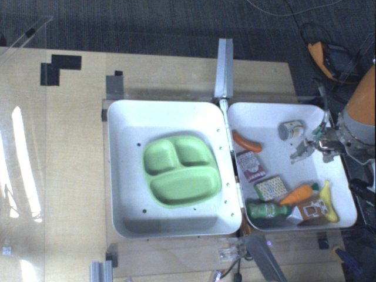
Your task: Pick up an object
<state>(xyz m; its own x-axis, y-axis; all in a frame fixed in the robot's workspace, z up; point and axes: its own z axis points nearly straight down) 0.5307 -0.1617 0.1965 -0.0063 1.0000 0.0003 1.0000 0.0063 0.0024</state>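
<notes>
1. Gripper point(304, 148) in the camera view hangs low over the right bin point(258, 113), just beside the small grey can point(289, 129). Its fingers look spread apart, and nothing sits between them.
2. Nothing is lifted yet. The sausage point(247, 141), carrot point(298, 194), banana point(327, 201) and green bottle point(267, 209) all lie in the bin, so the pick itself is left to do.

Grey arm point(358, 119) in from the right, orange-banded wrist low, gripper point(302, 150) angled leftward and down
</notes>
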